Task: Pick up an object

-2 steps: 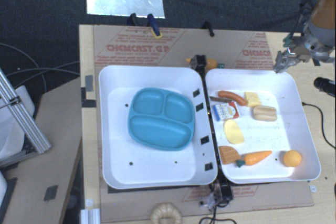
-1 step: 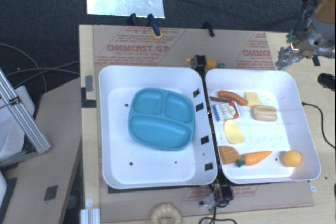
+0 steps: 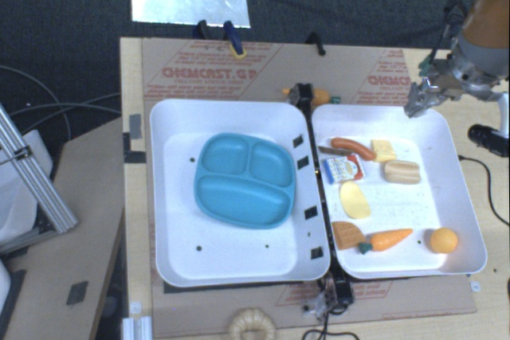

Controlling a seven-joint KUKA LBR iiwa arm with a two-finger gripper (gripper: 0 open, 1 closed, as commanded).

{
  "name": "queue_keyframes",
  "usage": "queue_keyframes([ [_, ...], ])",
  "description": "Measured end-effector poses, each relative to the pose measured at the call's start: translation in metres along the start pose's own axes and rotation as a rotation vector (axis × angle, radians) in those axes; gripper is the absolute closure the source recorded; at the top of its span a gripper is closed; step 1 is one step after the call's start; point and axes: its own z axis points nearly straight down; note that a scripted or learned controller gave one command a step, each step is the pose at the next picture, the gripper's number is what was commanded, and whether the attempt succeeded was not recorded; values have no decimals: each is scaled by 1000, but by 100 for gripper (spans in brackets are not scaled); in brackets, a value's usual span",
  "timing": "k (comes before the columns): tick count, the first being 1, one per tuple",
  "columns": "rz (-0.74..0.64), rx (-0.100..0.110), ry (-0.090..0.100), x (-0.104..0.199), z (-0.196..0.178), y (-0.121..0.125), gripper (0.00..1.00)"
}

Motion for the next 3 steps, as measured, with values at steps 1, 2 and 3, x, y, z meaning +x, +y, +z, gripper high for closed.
queue_keyframes([
  [1,0,4,1,47,12,-32,100],
  [2,-1,2,2,95,2,-60,100],
  [3,0,5,2,136,17,-91,100],
])
